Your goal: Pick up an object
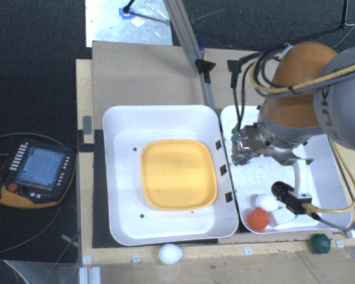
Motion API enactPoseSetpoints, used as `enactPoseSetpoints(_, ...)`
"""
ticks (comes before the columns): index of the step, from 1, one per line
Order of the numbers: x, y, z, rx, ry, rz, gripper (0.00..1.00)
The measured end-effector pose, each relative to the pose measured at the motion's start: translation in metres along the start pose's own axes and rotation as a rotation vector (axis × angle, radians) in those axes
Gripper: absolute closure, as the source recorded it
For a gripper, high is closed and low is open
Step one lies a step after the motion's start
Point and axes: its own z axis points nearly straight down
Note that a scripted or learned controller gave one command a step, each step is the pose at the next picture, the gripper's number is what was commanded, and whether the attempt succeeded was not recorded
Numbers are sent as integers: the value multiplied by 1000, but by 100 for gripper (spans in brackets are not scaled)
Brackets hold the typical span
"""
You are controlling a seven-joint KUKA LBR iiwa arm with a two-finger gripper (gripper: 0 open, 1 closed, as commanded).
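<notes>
Currently nothing lifted; the pick is not yet done. My end effector hangs low at the right bin's left side; whether it is clenched or released I cannot tell. Candidates lie near: white ball, red ball, small, round, touching.

Two white bins; one yellow plate; two white balls; one red ball; one green ball

handheld control pendant left of bench, white egg and green ball at bench's front edge
</notes>
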Motion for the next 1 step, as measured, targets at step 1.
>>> enactPoseSetpoints(1,50,-8,15,1,0,0,100)
